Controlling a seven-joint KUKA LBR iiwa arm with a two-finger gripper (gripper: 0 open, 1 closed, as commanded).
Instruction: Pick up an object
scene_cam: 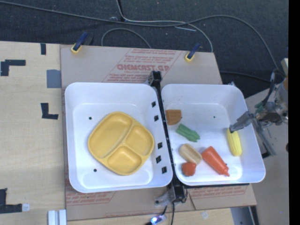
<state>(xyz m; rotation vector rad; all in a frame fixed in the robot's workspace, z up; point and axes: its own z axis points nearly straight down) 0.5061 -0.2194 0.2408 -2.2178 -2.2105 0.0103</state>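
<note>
The right bin [206,93] holds several toy foods. A brown block [173,116] lies near its left wall, with a green pod [188,132] just below it. A tan bun [190,153], a small red piece [189,168] and an orange carrot [215,161] lie toward the front. A yellow corn cob [234,142] rests by the right wall. My gripper [238,124] reaches in over the right wall, its tip just above the corn's upper end. I see nothing held in it.
The left bin [77,97] holds a yellow divided plate [121,142]. A black divider with clips [161,130] runs between the bins. Cables [140,20] lie on the dark floor behind. The arm's wrist [274,109] hangs outside the right bin's wall.
</note>
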